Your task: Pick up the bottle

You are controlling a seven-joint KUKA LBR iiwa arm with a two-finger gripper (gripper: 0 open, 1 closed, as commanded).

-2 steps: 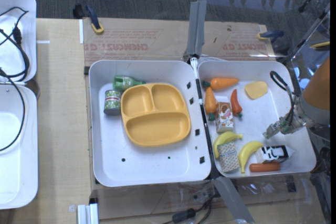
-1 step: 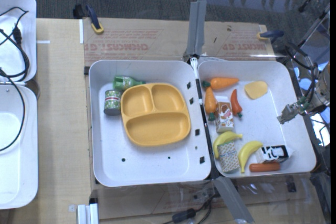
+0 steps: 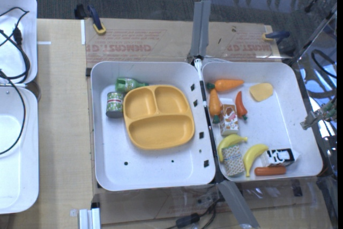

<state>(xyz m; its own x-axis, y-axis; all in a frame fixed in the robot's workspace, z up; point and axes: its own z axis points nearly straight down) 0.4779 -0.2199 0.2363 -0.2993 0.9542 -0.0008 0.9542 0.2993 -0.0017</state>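
The bottle point(image 3: 128, 84) is green and lies on its side in the back left corner of the left bin point(image 3: 102, 163). Its cap end points right and touches the back rim of a yellow divided plate point(image 3: 159, 116). Just in front of the bottle stands a small green-labelled can point(image 3: 114, 104), close against the plate's left edge.
The right bin point(image 3: 292, 115) holds two carrots point(image 3: 227, 84), a red chilli point(image 3: 240, 105), a juice carton point(image 3: 229, 118), two bananas point(image 3: 253, 157), a yellow slice point(image 3: 261, 91), a sausage point(image 3: 270, 170) and a black-and-white pack point(image 3: 281, 156). A metal divider post point(image 3: 200, 29) rises between the bins.
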